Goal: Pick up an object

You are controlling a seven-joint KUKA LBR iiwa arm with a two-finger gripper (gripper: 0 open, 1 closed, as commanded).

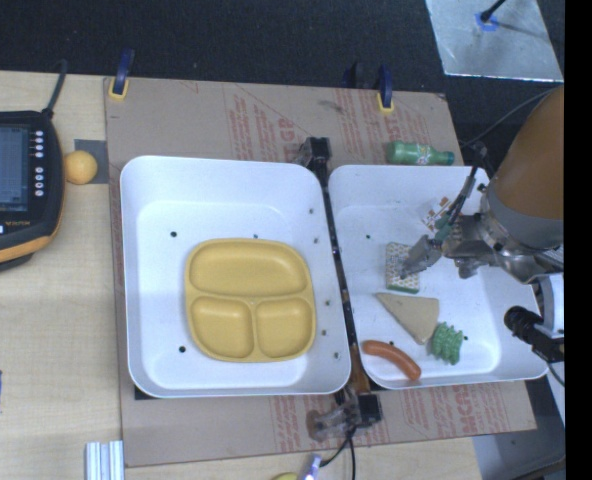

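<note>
- Right shallow white bin (376, 196): pale wedge-shaped slice (412, 313) centre; orange sausage (392, 359) and green leafy piece (445, 342) near front edge
- Pincer (413, 261): over dotted square card (403, 269); grip state cannot be told
- Left white bin (156, 198): yellow three-compartment plastic tray (249, 299)

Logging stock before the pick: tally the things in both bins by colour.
Yellow: 2, tray, wedge
Green: 2, broccoli, speckled pad
Orange: 1, sausage
Total: 5
</note>
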